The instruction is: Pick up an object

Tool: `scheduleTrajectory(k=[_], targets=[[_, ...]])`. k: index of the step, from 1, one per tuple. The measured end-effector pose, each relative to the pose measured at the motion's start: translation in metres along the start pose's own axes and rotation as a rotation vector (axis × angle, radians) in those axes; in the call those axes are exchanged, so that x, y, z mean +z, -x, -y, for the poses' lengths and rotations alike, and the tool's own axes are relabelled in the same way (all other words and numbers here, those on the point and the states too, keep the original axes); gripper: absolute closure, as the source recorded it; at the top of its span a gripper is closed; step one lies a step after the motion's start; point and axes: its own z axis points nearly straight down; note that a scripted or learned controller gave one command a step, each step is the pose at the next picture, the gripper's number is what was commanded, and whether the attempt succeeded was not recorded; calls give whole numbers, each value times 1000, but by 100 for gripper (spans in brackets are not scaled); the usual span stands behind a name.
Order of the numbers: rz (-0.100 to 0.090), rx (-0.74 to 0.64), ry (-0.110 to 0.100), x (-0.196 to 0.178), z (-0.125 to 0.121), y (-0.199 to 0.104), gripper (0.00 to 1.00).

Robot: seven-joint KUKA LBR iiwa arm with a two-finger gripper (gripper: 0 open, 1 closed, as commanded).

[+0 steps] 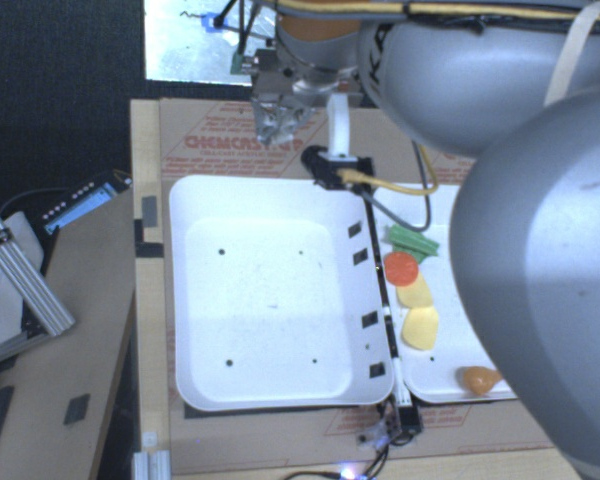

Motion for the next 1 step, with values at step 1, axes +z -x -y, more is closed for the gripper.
scheduleTrajectory(k=[1], targets=[[8, 6, -25, 244, 75, -12, 100]])
